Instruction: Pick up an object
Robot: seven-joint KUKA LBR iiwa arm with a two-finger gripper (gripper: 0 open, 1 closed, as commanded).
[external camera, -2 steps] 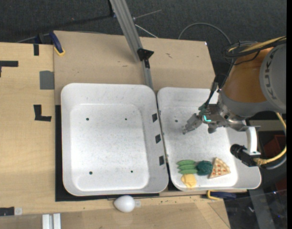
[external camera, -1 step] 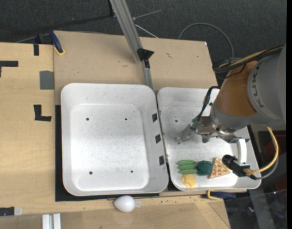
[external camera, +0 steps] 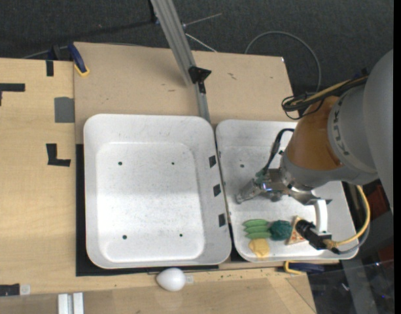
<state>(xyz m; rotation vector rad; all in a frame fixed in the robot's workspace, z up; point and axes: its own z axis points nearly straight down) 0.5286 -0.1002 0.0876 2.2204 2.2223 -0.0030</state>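
My gripper [external camera: 251, 186] hangs over the middle of the right bin [external camera: 234, 142], above bare floor, and is open with nothing between its fingers. The objects lie in a cluster at that bin's front edge, a little below and right of the gripper: a green pea pod [external camera: 256, 226], a dark green lump [external camera: 279, 229], a yellow piece [external camera: 259, 245] and an orange wedge [external camera: 295, 236]. The arm's grey body and orange band [external camera: 314, 142] cover the bin's right part.
The left bin [external camera: 148, 188] lies beside the right one, with a raised rim between them. A white egg-shaped object [external camera: 171, 279] rests on the bench in front of the left bin. A metal pole [external camera: 180, 38] slants in from the back.
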